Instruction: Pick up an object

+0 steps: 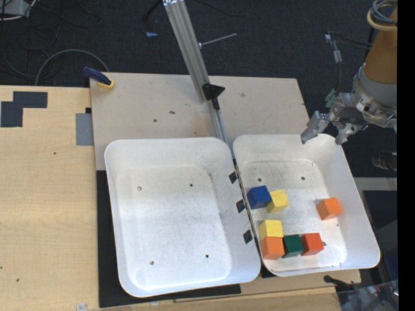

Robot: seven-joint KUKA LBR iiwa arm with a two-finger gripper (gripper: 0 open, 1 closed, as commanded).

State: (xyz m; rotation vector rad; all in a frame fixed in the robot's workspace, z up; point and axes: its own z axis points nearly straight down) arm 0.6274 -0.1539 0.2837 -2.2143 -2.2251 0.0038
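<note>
Blocks, like the lone orange block in the right bin, look light, rigid, smooth; grip opposite flat faces; gripper spread wide, holding nothing.

The arm gets chopped off by the top right edge, so just its wrist end shows. Pincer is too small to read the fingers.

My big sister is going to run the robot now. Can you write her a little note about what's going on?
Hand: open, holding nothing, above the far rim of the right bin.
Blocks, all in the right bin: blue block touching a yellow block; lone orange block; near the front, second yellow block, orange block, green block, red-orange block.
Done: nothing picked up.
Left: lower, grab one, lift.
</note>
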